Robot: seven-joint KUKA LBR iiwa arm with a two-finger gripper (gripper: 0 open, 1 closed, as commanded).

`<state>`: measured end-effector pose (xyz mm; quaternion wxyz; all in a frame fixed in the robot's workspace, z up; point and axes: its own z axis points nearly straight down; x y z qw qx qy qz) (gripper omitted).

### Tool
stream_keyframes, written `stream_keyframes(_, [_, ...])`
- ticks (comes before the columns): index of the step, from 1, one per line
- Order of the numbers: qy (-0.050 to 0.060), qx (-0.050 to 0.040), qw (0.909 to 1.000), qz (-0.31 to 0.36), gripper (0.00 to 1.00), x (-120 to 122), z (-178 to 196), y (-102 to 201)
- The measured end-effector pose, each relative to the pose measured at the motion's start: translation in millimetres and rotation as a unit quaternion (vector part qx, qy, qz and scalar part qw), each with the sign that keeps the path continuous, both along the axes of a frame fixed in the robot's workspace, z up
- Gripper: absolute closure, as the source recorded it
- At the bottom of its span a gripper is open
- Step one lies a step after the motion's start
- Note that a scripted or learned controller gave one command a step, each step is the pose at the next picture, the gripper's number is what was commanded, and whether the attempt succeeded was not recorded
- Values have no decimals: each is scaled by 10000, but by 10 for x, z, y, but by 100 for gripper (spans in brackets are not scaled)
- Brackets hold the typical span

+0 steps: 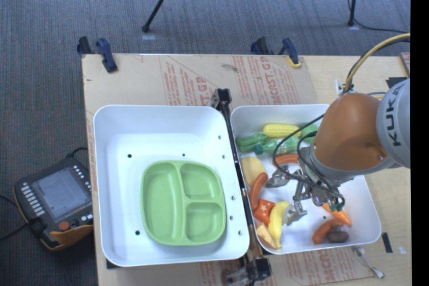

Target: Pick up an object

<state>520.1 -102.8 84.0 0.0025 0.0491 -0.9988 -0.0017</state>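
My pincer [299, 201] hung low inside the right bin [371, 211], above the heap of toy food, while the grey arm [402, 127] with its orange band [348, 132] reached in from that bin's right side. Whether the pincer was apart or together I could not tell, as the metal parts blurred against the clutter beneath them; nothing was seen clamped in it.

The right bin held all the pickable pieces. A yellow corn cob [280, 130] lay near its far wall, with a green vegetable [253, 142] just beside it toward the bin's left wall. A pale yellow piece [252, 167] sat along the left wall, and an orange-red carrot [258, 188] lay just beside it. Closer to the bin's near-left corner were a red pepper [264, 211] and a yellow banana [277, 214], the banana touching or almost touching the pincer's metal. A brown sausage [322, 232] and a dark piece [338, 236] rested near the bin's near-right corner, with an orange piece [341, 216] just behind them.

To the left of the right bin, the left bin [114, 144] carried 1 green 3-compartment plate [183, 203]. Both bins stood side by side on the worktop [161, 77], and a teach pendant [53, 201] lay on the floor well left of the left bin.
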Motion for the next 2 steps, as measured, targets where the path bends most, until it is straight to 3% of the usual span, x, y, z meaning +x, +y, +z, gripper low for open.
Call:
stream_keyframes(1, [11,0,9978,664,0,-227,3,160])
stream_keyframes(2, [11,0,9978,666,0,-227,3,160])
